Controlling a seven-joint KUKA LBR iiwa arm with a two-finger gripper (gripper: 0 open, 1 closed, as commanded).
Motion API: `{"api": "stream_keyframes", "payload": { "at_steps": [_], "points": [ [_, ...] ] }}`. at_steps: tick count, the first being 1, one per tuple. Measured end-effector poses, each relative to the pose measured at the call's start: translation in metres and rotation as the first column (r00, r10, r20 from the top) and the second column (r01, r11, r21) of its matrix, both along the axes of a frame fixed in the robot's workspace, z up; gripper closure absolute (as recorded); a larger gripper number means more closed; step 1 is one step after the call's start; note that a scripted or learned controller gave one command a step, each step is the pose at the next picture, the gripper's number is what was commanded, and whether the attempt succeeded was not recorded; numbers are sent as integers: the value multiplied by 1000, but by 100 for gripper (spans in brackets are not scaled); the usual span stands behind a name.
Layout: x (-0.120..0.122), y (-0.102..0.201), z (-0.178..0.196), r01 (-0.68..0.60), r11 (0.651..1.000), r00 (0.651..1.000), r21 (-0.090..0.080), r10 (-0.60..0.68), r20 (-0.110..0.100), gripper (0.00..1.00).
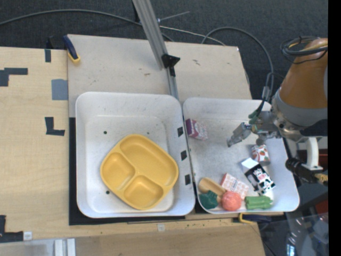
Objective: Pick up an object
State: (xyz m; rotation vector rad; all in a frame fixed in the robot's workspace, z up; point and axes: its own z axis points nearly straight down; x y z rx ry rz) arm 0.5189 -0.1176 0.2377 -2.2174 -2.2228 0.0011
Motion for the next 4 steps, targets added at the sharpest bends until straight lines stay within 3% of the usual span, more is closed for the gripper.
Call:
{"api": "stream_keyframes", "payload": {
  "at_steps": [1,3,4],
  "points": [
    [0,0,0,0,1000,1000,0,0,0,0],
    [1,5,-88,1,1000,1000,0,-1,-5,0],
    [-5,4,-149,2,1000,1000,-2,-2,-1,0]
  ]
}}
